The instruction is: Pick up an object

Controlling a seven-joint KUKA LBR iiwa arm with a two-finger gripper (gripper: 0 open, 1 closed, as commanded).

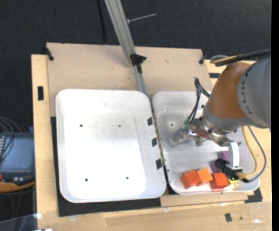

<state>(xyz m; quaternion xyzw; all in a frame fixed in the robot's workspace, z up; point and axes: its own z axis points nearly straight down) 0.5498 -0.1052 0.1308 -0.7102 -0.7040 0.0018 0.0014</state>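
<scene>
Presently, the tool [180, 137] hangs low over the right bin [178, 97], above the bare white floor near that bin's middle. The grey arm [235, 97] with its orange band reaches in from the right.

- Tool state: cannot tell whether it is wide or narrow; the wrist hides most of it from this slant. Nothing shows clasped in it.
- Likely targets: three orange blocks [205, 178] crowd the near edge of the right bin, touching or almost touching one another. A small purple piece [223, 154] lies just beside the wrist, partly hidden.
- The blocks sit well apart from the tool, nearer the front rim. The floor directly under the tool looks blank.
- Left bin [62, 102]: white floor with a few dark specks.
- The bench [81, 66] carries both bins side by side, with a metal pole [122, 25] slanting up behind them.

Progress, as I judge it: the pick is not yet made. No thing is lifted, and every block rests on the bin floor. Left to do: bring the tool over a block, close on it and raise it. A close at the present spot would probably take nothing.
</scene>
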